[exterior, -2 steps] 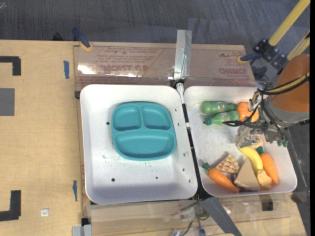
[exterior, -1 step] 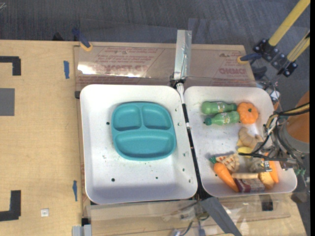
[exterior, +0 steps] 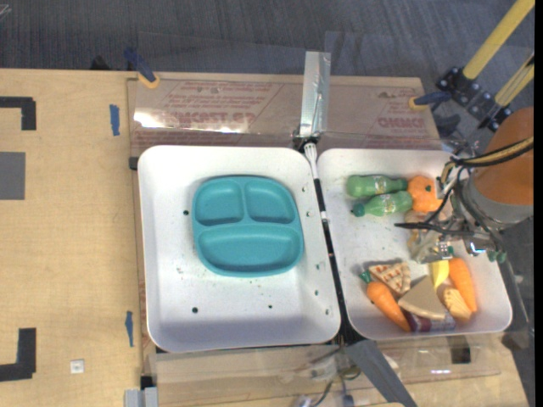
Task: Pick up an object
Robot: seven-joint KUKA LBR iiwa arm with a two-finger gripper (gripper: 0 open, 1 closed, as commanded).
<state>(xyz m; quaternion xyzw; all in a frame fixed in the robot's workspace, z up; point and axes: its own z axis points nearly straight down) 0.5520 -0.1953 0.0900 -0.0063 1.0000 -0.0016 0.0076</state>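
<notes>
The right bin (exterior: 371,237) holds several toy foods. Two green bottles (exterior: 377,186) lie side by side at its far end, with an orange fruit (exterior: 422,192) just to their right. Near the front lie a pizza slice (exterior: 389,273), a carrot (exterior: 386,303), a tan wedge (exterior: 421,298), a yellow piece (exterior: 440,273) and a second carrot (exterior: 462,283). My gripper (exterior: 434,242) hangs low over the bin's right half, between the orange fruit and the yellow piece. Cables and the wrist hide what lies right under it.
The left bin (exterior: 165,227) holds a teal divided plate (exterior: 248,225). A metal divider post (exterior: 315,96) stands behind the seam between the bins. The arm's orange band (exterior: 514,168) overhangs the right bin's right rim. A cardboard surface (exterior: 64,227) lies to the left.
</notes>
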